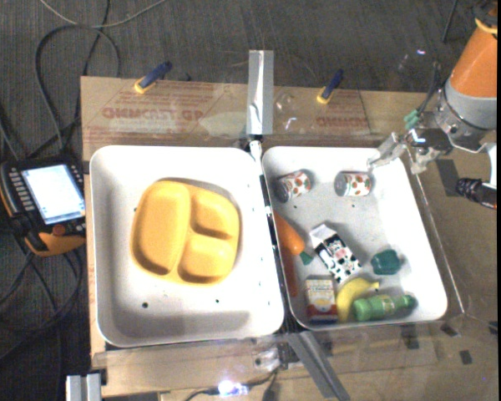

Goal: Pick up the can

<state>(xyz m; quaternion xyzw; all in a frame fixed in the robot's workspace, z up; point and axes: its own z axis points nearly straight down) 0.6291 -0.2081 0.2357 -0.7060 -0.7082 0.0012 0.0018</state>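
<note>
Spotted white can on the left (pixel 296 184) and its twin, the spotted white can on the right (pixel 355 184), are lying on their sides near the far wall of the right white bin (pixel 434 249), a little apart from each other.

Going from the left, a grey handheld controller with a lit screen (pixel 46 195) is sitting off the bench. The left white bin (pixel 108 307) is holding a yellow divided plastic tray (pixel 186 230). In the right bin, nearer the camera than the cans, an orange toy carrot (pixel 290 239) is lying along the left wall. A white carton with black patches (pixel 336 253), a small red and white box (pixel 321 297), a yellow toy banana (pixel 355 291), a teal rounded piece (pixel 387 262) and a green plastic bottle (pixel 384 306) are crowding the near right corner.

The two-finger gripper (pixel 392 150) is hovering over the far right rim of that bin, just beside the right-hand can and holding nothing. Whether it is spread or pressed together is too small to tell.

The step in hand looks like the approach. The right-hand can is probably the better target, being closer and standing clear of clutter. A lying can is apt to roll, so the gripper should be coming straight down over its middle and closing across the round body.
</note>
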